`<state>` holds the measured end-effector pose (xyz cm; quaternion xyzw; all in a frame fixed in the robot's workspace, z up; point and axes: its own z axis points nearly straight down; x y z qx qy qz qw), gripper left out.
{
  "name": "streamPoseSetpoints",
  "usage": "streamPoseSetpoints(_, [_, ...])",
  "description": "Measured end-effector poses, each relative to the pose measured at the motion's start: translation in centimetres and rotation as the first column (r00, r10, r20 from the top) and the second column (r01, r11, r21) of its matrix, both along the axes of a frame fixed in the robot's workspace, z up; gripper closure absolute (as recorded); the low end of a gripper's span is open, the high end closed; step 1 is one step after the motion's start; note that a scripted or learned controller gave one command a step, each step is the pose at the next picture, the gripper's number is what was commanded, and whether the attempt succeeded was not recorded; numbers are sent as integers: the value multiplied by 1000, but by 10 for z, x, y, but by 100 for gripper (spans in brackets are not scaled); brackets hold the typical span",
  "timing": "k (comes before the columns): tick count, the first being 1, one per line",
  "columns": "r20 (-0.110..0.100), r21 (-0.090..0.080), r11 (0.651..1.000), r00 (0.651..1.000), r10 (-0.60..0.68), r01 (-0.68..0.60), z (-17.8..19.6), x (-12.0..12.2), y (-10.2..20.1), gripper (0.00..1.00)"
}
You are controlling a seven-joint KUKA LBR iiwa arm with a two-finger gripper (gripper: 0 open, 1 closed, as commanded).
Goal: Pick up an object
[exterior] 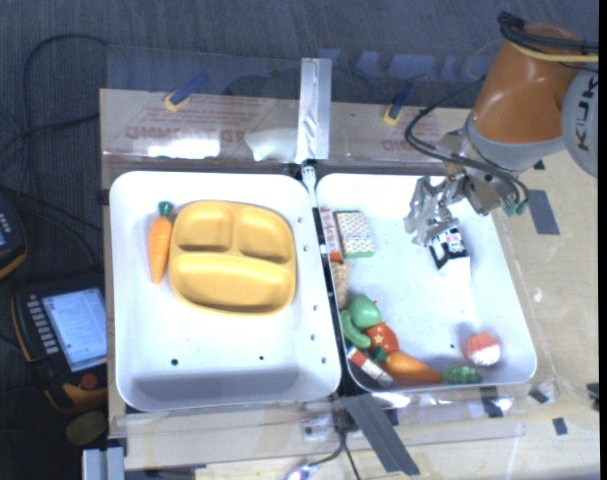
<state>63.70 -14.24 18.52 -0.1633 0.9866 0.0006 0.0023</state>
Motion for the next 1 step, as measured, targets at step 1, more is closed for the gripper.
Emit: streamPoseSetpoints(1, [-3, 0, 1000, 1000, -5, 5, -62, -42, 28, 100])
